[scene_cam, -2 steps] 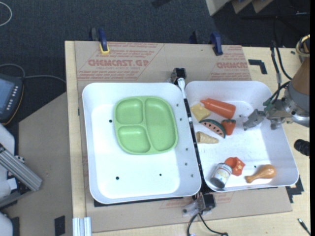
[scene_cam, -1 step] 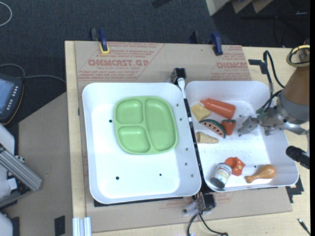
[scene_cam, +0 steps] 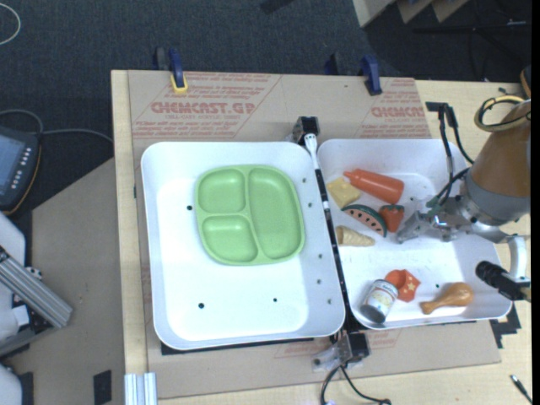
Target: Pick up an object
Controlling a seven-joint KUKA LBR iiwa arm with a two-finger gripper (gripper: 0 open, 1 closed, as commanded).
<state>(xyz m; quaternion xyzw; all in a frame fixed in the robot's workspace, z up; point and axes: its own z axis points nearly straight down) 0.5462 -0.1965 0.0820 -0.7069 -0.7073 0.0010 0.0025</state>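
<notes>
The right bin holds several toy foods. An orange-red carrot-like piece lies at the back, with a yellow cheese wedge to its left. A watermelon slice and a small red piece sit in the middle, and a pale wedge lies below them. Near the front are a red pepper piece, a small can on its side and a chicken drumstick. My gripper is low in the bin, just right of the small red piece.
The left bin holds a green divided plate. The arm, with its orange band, covers the right bin's right side. A black part of the arm hangs over the front right corner.
</notes>
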